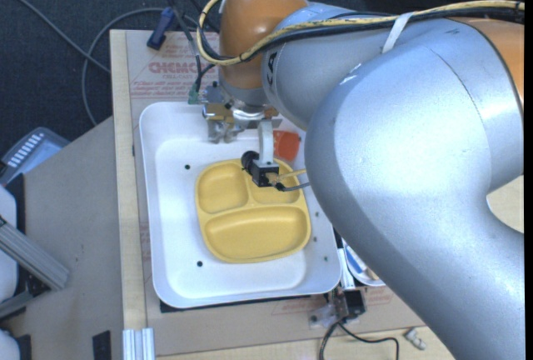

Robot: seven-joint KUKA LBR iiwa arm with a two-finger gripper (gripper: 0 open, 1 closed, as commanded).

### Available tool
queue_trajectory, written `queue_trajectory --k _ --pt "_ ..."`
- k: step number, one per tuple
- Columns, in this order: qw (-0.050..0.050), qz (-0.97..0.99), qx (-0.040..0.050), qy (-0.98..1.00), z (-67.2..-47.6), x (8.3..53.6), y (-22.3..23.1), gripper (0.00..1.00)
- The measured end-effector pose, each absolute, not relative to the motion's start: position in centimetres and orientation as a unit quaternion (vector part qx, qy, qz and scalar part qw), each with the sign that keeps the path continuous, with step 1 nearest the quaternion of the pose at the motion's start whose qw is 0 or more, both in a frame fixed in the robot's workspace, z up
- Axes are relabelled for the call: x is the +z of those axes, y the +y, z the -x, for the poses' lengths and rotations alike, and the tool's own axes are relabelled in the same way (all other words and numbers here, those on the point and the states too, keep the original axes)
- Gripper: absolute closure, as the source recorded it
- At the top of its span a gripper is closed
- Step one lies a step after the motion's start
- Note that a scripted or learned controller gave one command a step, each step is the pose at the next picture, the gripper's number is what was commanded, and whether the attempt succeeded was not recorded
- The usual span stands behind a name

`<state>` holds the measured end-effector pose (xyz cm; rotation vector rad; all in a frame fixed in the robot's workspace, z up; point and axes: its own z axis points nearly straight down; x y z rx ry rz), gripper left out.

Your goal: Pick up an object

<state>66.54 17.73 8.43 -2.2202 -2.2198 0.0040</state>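
The gripper [223,127] hung low over the far end of the white bin [166,183], close to its back wall. From this angle it could not be told whether it stood wide or narrow, and nothing could be seen held in it.

Two things were candidates for picking. A yellow divided plate [250,229] lay flat on the bin floor just nearer the camera than the gripper, its closest rim almost under the wrist. A small orange thing [287,143] sat near the gripper toward the view's right, partly hidden behind the arm.

The step in hand looked like the approach before a grasp. To do it well, the gripper would probably need to settle squarely over one target. For the plate, that likely meant straddling a raised rim or divider, since the flat, shallow surface offered little else to pinch. The orange thing seemed the easier grip, but it lay close to the bin wall.
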Motion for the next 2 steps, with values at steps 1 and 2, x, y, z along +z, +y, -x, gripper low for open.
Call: queue_trajectory --k 1,2 --pt "0.0 0.708 0.0009 -0.707 -66.48 8.5 15.81 1.0" --pt "0.001 0.707 0.0008 -0.707 -66.48 8.49 15.84 0.0"
